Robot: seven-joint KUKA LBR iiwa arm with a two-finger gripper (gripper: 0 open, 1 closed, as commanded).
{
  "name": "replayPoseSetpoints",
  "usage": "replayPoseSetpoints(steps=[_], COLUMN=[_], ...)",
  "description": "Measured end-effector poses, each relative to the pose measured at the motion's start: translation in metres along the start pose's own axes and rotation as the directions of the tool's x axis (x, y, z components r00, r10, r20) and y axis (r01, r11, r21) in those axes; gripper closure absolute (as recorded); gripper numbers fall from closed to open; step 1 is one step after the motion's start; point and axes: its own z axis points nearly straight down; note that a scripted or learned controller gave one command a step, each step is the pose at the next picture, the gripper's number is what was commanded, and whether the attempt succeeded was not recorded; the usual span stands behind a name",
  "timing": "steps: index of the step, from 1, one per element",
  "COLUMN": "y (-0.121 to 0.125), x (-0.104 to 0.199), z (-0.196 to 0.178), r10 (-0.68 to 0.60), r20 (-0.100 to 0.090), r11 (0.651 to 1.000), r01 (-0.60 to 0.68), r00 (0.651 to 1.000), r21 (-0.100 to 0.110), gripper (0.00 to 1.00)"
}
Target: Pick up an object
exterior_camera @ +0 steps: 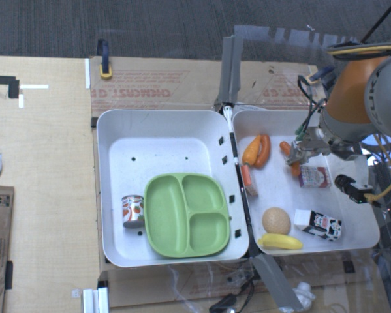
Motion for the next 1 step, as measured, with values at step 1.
replayPoseSetpoints(steps=[1], y=[0.015], x=[0.023], z=[-0.0617], r10=[0.322], r20=[0.001], r11=[0.947], r01=[-0.322], r00=[0.947], r21=[0.001], gripper=[1.0])
